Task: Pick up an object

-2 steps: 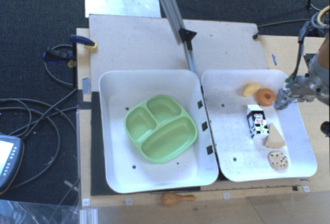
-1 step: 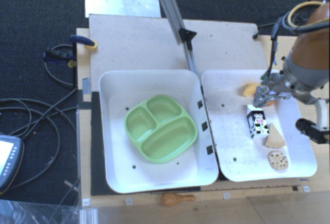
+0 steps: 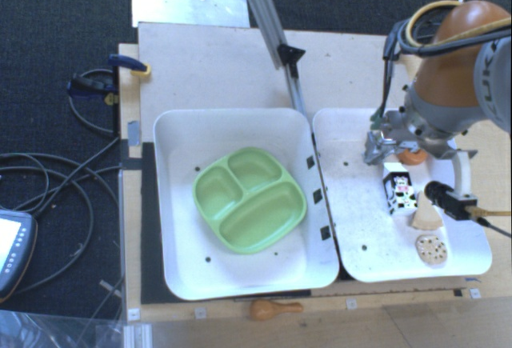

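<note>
Jaws' state: cannot tell; gripper (image 3: 398, 165) hangs low over right bin (image 3: 352, 258). Directly beneath: black-and-white patterned block (image 3: 399, 189), likely light, stiff; grasp across flat sides. Just beyond: wedge-shaped piece (image 3: 426, 217), spotted cookie (image 3: 432, 249). Well apart: green divided plate (image 3: 250, 199).

Bright, even light from overhead on my bench; the white bins (image 3: 240, 274) nearly wash out; shadows faint and soft; picture slightly grainy, my arm (image 3: 460, 58) a touch blurred.
</note>
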Controlling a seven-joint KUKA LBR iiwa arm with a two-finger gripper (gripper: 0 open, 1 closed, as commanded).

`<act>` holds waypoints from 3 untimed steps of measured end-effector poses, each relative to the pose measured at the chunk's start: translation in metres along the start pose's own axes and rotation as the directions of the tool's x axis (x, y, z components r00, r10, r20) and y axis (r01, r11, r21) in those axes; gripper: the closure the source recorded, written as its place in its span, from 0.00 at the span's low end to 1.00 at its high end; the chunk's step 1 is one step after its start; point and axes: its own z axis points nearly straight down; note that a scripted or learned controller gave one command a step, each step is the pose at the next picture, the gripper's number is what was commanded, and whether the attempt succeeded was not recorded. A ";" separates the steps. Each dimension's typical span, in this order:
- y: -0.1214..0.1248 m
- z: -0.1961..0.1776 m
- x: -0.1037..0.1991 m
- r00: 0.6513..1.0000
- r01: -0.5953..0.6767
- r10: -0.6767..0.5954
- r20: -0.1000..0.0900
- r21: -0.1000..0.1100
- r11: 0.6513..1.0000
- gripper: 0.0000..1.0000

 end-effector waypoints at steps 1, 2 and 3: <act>0.010 0.008 0.048 1.000 0.000 0.000 0.000 0.000 1.000 1.00; 0.025 -0.004 0.101 1.000 0.002 -0.002 -0.001 -0.002 1.000 1.00; 0.037 -0.002 0.143 1.000 0.000 0.000 -0.001 -0.002 1.000 1.00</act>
